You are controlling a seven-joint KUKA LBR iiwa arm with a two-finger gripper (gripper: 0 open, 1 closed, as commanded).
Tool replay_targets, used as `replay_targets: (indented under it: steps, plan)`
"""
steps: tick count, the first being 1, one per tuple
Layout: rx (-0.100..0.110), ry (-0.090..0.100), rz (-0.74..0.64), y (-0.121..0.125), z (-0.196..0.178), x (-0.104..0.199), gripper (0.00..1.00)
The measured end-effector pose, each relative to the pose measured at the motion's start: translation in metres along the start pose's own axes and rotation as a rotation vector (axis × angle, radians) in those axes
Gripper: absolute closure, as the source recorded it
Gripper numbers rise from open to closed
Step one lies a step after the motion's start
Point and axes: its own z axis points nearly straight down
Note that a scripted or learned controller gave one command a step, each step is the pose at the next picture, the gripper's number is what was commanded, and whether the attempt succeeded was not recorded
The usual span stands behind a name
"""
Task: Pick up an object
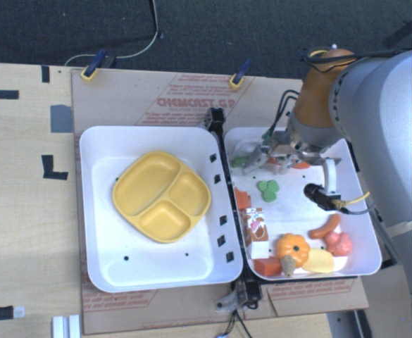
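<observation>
My gripper (256, 156) is low in the back left corner of the right bin (364, 255), under the orange wrist band (317, 97). A small dark green item (239, 162) lies right at its tip; whether they touch is unclear. A light green piece (267, 188) sits just in front of the gripper. Further forward lie a red piece (242, 198), a brown and white packet (256, 225), an orange pumpkin (294, 248), a yellow piece (320, 262), a sausage (325, 225) and a pink item (340, 243).
The left bin (100, 153) holds a yellow divided plate (162, 196). A black divider (223, 196) runs between the two bins. The grey arm (382, 118) covers the right bin's back right part. A black part with a yellow cable (320, 196) hangs over that bin.
</observation>
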Motion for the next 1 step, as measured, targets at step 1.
replay_targets:
  steps: [1]
  plan:
    - [0.055, 0.014, 0.009, 0.0294, 0.0115, -0.0198, 0.00]
